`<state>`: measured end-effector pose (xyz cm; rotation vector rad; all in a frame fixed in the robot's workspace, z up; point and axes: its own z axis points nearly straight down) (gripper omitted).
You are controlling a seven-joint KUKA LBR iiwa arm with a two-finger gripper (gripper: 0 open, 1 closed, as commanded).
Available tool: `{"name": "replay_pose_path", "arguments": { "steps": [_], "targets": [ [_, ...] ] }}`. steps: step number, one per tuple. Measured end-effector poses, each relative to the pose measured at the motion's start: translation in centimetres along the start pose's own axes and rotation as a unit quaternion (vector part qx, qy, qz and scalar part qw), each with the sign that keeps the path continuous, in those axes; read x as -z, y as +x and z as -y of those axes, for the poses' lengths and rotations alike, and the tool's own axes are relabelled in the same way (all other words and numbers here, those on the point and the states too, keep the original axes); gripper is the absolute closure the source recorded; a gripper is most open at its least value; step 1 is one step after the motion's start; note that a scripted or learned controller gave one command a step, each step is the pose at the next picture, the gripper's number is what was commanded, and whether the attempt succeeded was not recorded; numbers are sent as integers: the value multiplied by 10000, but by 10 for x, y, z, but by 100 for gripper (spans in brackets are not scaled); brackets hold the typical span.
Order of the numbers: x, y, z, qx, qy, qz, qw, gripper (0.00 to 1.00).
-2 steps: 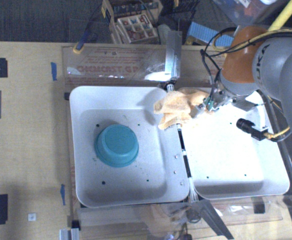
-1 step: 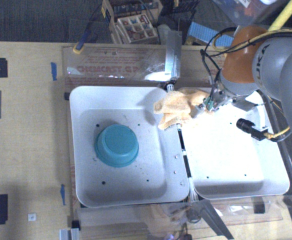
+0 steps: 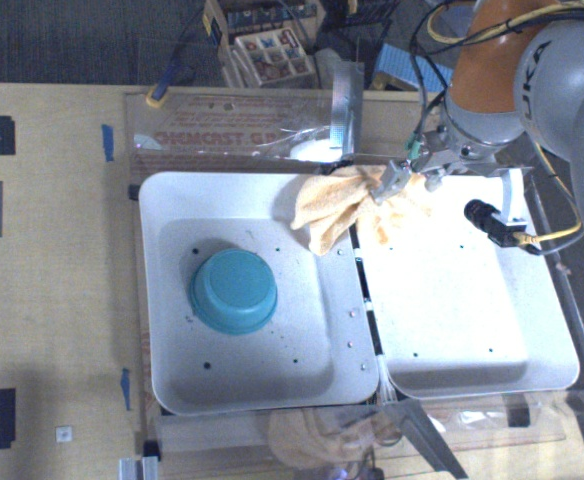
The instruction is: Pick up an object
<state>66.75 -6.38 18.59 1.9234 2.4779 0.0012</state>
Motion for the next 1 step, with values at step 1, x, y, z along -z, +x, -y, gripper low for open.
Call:
{"name": "replay_pose_path", "arguments": {
  "steps": [1],
  "targets": [
    [-97,-47,11,-217,-15,-1,9998,0]
  ]
}}
